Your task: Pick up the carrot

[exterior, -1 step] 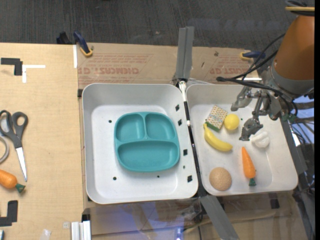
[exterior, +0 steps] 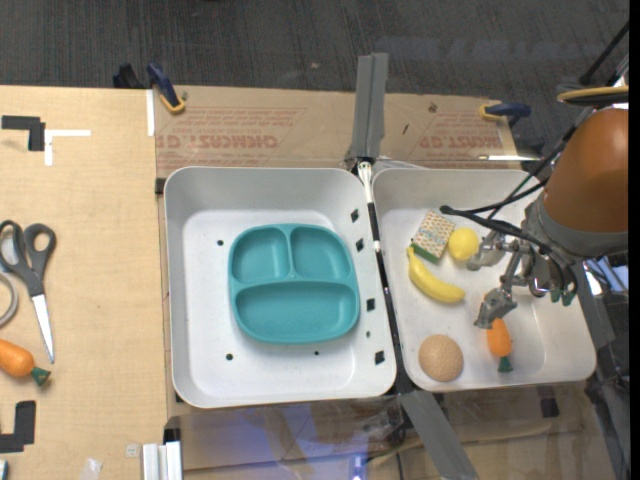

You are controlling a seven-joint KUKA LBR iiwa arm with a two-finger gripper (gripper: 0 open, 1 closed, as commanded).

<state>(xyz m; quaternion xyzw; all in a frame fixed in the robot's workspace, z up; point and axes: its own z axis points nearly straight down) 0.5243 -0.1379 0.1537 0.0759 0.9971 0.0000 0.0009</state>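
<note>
On the bench's far left lie scissors (exterior: pixel 30 273) and, below them at the edge, a second carrot (exterior: pixel 17 359) well outside the bins. The left bin (exterior: pixel 190 298) holds a teal divided plate (exterior: pixel 294 284) lying flat near its middle. Across the divider, the right bin (exterior: pixel 565 363) holds a sponge (exterior: pixel 434 234) at the back, a lemon (exterior: pixel 463 244) just beside it, a banana (exterior: pixel 433 277) curving below both, and a tan egg-shaped thing (exterior: pixel 440 358) near the front wall. Right of that lies the carrot (exterior: pixel 499 342) — orange, green end toward the front, resting on the bin floor. The gripper (exterior: pixel 490 311) hangs just above the carrot's upper end, tips close to it — whether the jaws are wide or narrow cannot be told from here.
</note>
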